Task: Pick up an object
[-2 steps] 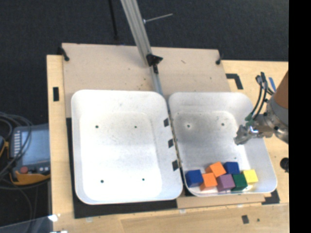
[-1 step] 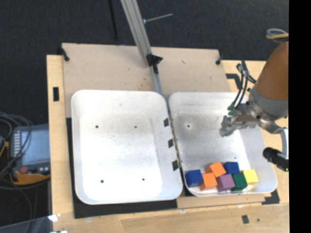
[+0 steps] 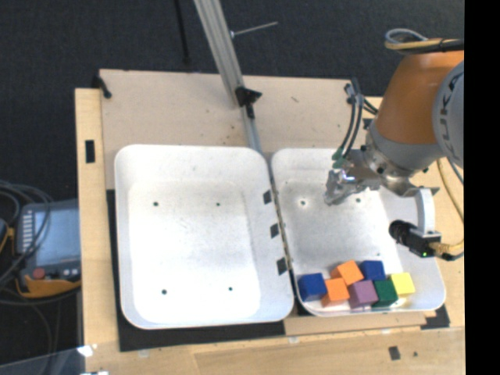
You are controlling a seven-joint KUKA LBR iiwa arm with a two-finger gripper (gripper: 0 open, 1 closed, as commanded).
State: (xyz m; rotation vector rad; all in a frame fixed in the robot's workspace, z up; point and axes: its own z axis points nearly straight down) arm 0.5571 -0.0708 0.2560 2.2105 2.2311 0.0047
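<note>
Wooden table (image 3: 195,108) bears two white bins; small cubes (image 3: 358,283) — blue, orange, purple, green, yellow — cluster along the right bin's (image 3: 312,225) near edge, left to right. Claw (image 3: 337,187) hovers farther back; its grip can't be told.

Even overhead light — white bins (image 3: 195,233) bright, slightly soft, grainy focus.

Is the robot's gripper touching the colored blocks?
Apart. In the camera view, the gripper is over bare white floor near the far end of the right bin, while the colored blocks cluster at its near edge.
</note>
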